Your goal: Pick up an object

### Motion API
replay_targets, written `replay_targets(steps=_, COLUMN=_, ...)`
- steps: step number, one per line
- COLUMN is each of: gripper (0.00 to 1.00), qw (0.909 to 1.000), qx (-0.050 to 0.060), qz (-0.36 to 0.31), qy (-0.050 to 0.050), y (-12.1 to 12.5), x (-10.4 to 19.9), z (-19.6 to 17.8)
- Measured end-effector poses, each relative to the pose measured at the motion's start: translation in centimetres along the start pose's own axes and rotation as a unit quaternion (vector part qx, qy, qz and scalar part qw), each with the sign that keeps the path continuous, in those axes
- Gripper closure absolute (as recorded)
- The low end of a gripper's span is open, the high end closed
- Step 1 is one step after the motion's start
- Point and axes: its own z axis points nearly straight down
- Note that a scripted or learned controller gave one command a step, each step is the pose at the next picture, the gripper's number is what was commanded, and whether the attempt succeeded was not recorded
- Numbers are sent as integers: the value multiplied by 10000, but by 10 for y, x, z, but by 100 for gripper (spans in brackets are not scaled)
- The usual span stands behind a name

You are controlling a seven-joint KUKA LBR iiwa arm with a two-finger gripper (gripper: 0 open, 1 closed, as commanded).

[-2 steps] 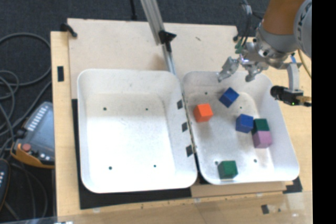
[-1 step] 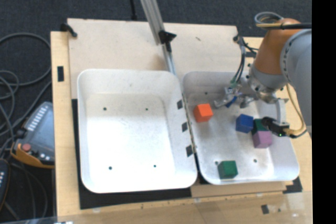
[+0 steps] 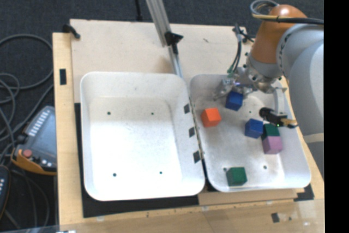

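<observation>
Camera view puts a blue cube [image 3: 234,101] at the far side of the right bin [image 3: 289,172], right beneath the gripper [image 3: 235,90]; whether the tool is clenched on it or released I cannot tell. Around it lie an orange cube [image 3: 211,117], a second blue cube [image 3: 253,128], a purple cube [image 3: 272,144] and a green cube [image 3: 236,175]. Alongside sits the left bin [image 3: 92,84].

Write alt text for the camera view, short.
The gripper sits low over a blue cube at the back of the right bin. The same bin has an orange cube, a second blue cube, a purple cube and a green cube.
</observation>
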Motion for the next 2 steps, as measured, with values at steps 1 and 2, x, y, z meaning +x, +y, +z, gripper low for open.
replay_targets(steps=1, gripper=100, qw=10000, qx=6, qz=2, qy=-16, y=-1, x=-3, z=-11)
replay_targets(steps=2, gripper=100, qw=10000, qx=-20, qz=-20, qy=11, y=-3, x=81, z=-104)
